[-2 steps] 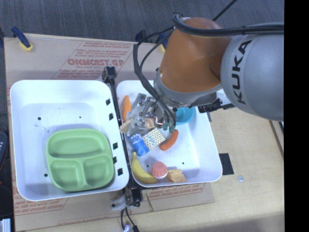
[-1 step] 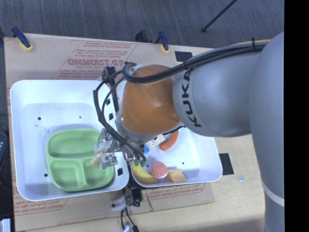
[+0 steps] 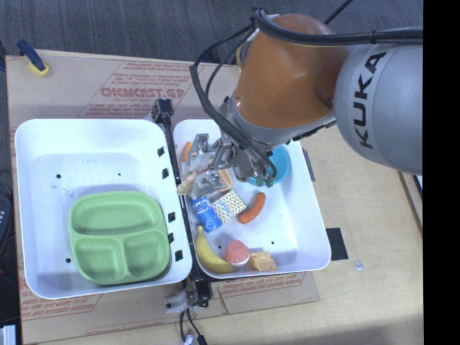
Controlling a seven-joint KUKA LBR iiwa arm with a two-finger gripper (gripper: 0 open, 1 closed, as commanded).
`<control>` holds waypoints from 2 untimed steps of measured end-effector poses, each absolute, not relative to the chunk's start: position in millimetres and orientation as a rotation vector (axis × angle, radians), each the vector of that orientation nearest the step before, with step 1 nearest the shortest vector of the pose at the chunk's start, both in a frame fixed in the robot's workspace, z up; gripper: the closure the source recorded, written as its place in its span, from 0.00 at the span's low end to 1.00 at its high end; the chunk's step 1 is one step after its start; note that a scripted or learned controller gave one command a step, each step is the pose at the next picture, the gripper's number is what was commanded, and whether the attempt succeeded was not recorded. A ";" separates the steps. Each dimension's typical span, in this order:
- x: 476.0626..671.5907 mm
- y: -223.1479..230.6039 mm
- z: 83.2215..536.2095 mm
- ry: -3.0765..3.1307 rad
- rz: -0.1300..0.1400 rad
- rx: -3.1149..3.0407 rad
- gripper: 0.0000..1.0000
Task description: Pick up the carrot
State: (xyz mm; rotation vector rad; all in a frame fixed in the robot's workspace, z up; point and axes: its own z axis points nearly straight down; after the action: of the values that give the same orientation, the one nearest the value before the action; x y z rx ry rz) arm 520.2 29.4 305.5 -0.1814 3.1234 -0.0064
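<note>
A slim orange carrot (image 3: 187, 150) lies in the right bin (image 3: 305, 221), close against its left wall near the far corner. My gripper (image 3: 207, 167) hangs low over the same bin, just right of and slightly nearer than the carrot, among the toy foods. The big orange wrist band and grey arm cover the far right part of the bin. The metal parts of the gripper blend with the clutter below, and nothing can be made out in its grasp.
The right bin also holds an orange-red sausage (image 3: 251, 208), a checkered packet (image 3: 230, 205), a blue can (image 3: 206, 214), a banana (image 3: 210, 254), a pink round piece (image 3: 237, 251), a tan block (image 3: 262, 261) and a blue bowl (image 3: 282, 165). A green divided plate (image 3: 118, 236) lies in the left bin (image 3: 43, 157).
</note>
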 end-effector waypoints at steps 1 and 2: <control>555.0 -48.2 201.4 3.096 -0.002 -0.580 1.00; 571.2 -94.7 125.7 3.026 -0.011 -0.831 1.00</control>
State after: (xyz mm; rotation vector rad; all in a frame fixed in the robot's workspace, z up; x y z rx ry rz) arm 571.2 -94.7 125.7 -0.8314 3.0263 -0.0112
